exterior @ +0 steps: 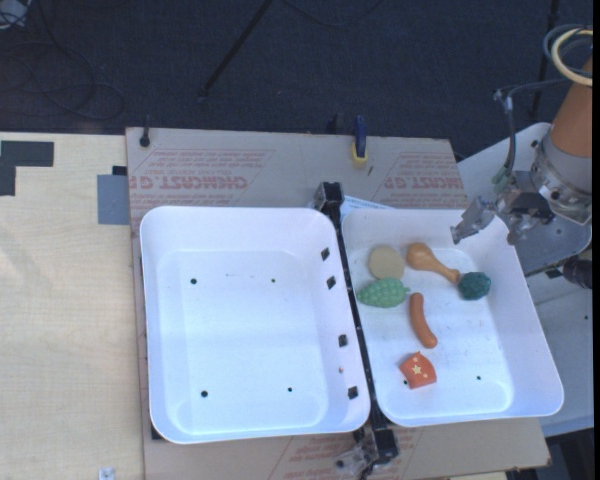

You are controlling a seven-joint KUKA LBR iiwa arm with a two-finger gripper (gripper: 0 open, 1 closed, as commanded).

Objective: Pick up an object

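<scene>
The arm enters from the right, its orange band visible above the wrist, and its jaws [495, 220] hang over the upper right rim of the right bin [540, 368]. The two fingers stand apart, one toward the bin's interior and one toward its outer edge, and nothing sits between them.

Five objects lie in the right bin. A tan round piece [385, 262] sits near the divider, with a green bumpy piece [383, 293] just below it and touching or nearly so. An orange-tan drumstick-shaped piece [432, 262] lies tilted toward the bin's middle, and a dark teal piece [474, 285] rests just beside its lower end. An orange sausage-shaped piece [422, 320] lies below these, and a red piece with a yellow mark [418, 370] lies nearest the front.

The teal piece and the drumstick-shaped piece are closest to the jaws, below and to their left, apart from them.

The left bin [165, 268] sits alongside on the table [50, 318].
</scene>
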